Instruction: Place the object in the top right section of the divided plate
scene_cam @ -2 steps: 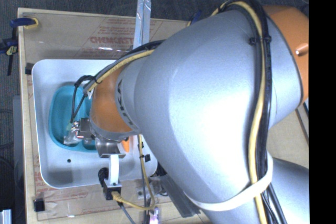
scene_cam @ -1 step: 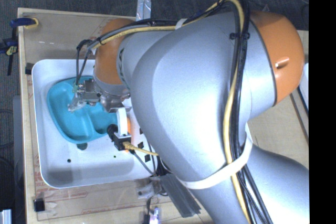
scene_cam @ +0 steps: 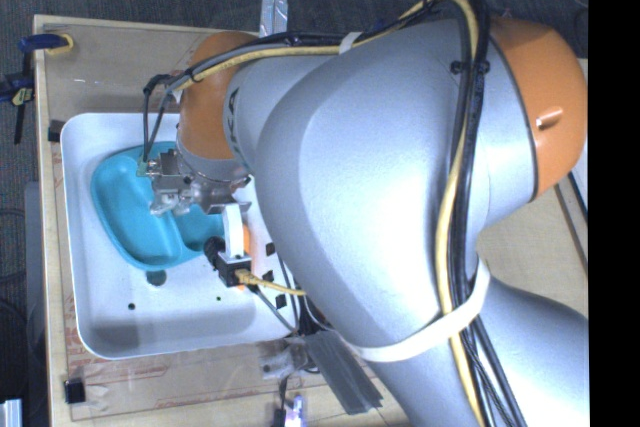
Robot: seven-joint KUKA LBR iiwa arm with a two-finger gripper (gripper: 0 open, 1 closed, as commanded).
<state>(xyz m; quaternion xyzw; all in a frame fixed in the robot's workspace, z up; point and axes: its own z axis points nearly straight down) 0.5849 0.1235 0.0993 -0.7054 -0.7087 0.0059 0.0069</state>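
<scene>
A blue divided plate [scene_cam: 125, 205] lies in the left part of the white bin [scene_cam: 100, 315], partly covered by the arm. My gripper [scene_cam: 168, 192] hangs over the plate's right side, with its metal tip above the blue surface. The arm's orange band [scene_cam: 205, 120] sits right above it. A small dark object [scene_cam: 155, 277] rests at the plate's lower edge on the bin floor. Whether anything is in the gripper is hidden from here.
The big grey arm [scene_cam: 400, 195] covers the right half of the bench and the second bin. A white and orange piece [scene_cam: 237, 233] and yellow cable [scene_cam: 270, 287] sit beside the wrist. The wooden bench edge [scene_cam: 50, 75] borders the bin on the left.
</scene>
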